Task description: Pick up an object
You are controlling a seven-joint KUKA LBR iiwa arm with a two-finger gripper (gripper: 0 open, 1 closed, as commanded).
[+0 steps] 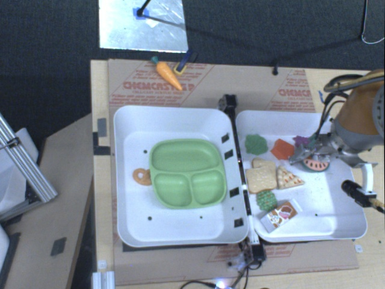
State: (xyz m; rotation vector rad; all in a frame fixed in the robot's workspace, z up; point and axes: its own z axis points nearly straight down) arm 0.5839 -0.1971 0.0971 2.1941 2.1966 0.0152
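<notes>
The arm comes in from the right and its jaws (pixel 308 155) hang low over the right bin (pixel 337 224), at the bin's upper right part. They sit right on top of a watermelon slice (pixel 316 163), red with a dark rim, but from here I cannot tell how wide they are parted or whether they have hold of anything.

The other toy foods in that bin lie to the left and below: a green leafy piece (pixel 256 143) near the top left, an orange-red wedge (pixel 281 149) just beside it, a purple bit (pixel 300 141) close to the jaws, a slice of toast (pixel 261 177) in the middle touching a pizza slice (pixel 289 179), a broccoli floret (pixel 266 199) below the toast, and a small printed packet (pixel 280 215) nearest the front.

The left bin (pixel 129 161) holds a green divided plate (pixel 186 172) with a small pretzel (pixel 142 176) just off its left edge.

Behind the bins, on the tabletop (pixel 240 80), a toy carrot (pixel 168 75) lies next to a blue and yellow piece (pixel 184 63).
</notes>
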